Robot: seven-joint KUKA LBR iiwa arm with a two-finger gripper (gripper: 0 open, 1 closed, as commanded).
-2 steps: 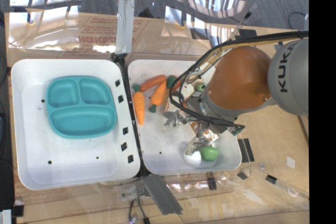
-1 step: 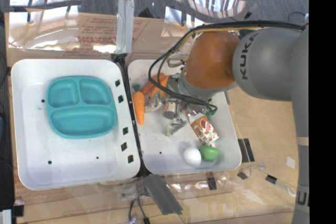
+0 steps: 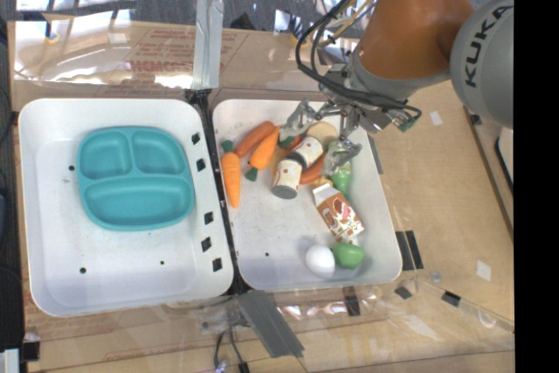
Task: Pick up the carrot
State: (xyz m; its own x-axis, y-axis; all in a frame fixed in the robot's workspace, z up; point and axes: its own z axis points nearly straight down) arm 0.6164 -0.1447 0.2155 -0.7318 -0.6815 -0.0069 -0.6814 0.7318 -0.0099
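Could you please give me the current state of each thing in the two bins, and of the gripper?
Teal tray: flat in the left bin, nothing on it.
Carrots: lying in the right bin, not gripped.
Bottle: tipped on its side.
White egg: resting near the front wall.
Gripper: above the pile's far end.

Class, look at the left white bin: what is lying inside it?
Inside the left bin lies one teal divided plate with three compartments, flat on the floor. The bin floor beneath the plate is covered, so anything under it cannot be seen.
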